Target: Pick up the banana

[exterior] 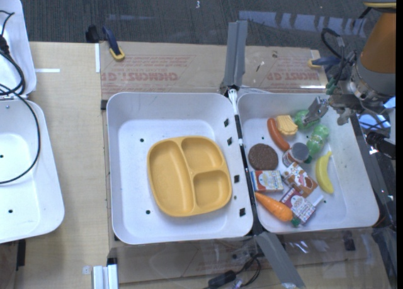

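Observation:
The yellow banana (324, 173) lies in the right bin (352, 209), near its right side, running top to bottom. My gripper (330, 107) hangs over the bin's upper right part, above and slightly right of the green toy (313, 125), a good way up from the banana. Nothing shows between its fingers.
The right bin also holds a sausage (277, 133), a brown patty (263, 156), a carrot (274, 206), a small can (300, 152), a corn piece (286, 124) and several small packets (284, 184). A yellow divided plate (189, 174) sits in the left bin (126, 155).

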Controlling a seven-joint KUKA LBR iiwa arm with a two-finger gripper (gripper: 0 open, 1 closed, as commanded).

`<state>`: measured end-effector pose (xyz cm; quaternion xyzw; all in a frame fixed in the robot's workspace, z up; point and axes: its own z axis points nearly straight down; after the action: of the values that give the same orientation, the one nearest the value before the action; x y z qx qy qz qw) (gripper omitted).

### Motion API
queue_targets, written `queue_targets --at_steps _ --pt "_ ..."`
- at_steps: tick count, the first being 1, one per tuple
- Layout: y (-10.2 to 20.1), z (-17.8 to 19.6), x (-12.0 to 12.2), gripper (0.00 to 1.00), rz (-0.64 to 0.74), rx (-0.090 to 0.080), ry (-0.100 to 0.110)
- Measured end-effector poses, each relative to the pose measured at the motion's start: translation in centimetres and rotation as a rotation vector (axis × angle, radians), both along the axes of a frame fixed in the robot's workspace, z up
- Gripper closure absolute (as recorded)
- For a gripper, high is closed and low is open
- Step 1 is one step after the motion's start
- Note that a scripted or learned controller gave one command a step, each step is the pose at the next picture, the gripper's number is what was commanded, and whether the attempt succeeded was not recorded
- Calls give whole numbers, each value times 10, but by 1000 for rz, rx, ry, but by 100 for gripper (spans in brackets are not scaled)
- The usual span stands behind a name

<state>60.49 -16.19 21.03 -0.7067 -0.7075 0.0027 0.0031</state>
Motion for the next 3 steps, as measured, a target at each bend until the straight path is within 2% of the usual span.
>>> queue_targets --at_steps 1,2,3 --pt "-51 -76 -68 0 -106 1 0" --pt "-42 -122 -91 0 -160 12 -3" --pt "-45 -117 -92 100 -164 8 2"
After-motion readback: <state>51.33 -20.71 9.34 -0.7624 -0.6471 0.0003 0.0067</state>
